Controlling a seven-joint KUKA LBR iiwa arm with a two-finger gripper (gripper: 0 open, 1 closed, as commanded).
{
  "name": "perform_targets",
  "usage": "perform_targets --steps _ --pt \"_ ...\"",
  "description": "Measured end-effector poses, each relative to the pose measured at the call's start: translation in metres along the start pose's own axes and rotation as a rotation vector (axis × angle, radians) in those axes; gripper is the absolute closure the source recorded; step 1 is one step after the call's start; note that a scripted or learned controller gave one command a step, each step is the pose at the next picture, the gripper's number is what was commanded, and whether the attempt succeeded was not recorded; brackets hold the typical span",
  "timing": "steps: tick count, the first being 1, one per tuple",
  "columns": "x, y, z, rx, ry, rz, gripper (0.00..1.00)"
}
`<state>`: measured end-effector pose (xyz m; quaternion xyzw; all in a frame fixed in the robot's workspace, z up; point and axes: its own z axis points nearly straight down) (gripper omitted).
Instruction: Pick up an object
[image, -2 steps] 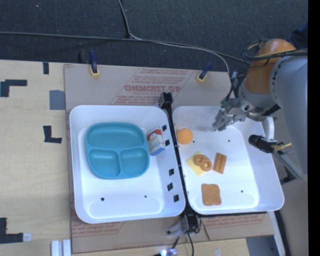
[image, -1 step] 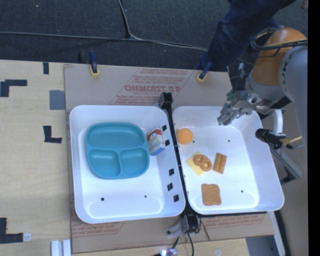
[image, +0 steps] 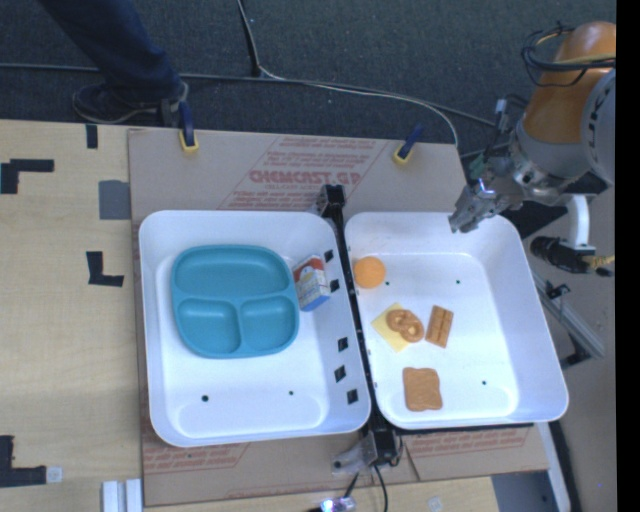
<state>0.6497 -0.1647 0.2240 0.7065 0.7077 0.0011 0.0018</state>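
Bench (image: 60, 300) at far left is bare wood w/ black tape marks. Left bin (image: 250, 415) holds a blue divided tray (image: 235, 300), and just beside the tray's right edge a small carton (image: 312, 283) leans near the divider. Right bin (image: 490, 250) has the pick candidates: an orange ball (image: 369, 272) upper left, a pretzel (image: 404, 322) resting on a yellow slice (image: 390, 332) mid-bin, a brown wafer (image: 439, 326) just beside them, and a toast-like piece (image: 422, 389) lower down. Hand (image: 468, 215) sits over the right bin's upper rim at upper right of frame, nothing visible between its fingers; whether they are open or closed, can't tell at this res.

Step, by my read: approach only, no grasp made. Next move calls for picking a target, probably the ball or wafer since they lie apart from others, then moving down-left over it and descending.

Hard to make out: carton label, what the yellow slice is. Arm is cut off by the right edge.
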Motion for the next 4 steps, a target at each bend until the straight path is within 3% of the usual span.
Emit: perform_targets --steps 2,3,4 --pt "0.112 0.019 0.0 0.004 0.003 -0.005 1.0" --pt "0.167 0.005 0.005 0.007 0.002 -0.004 1.0" --pt "0.214 0.009 0.01 0.006 0.002 -0.004 1.0"
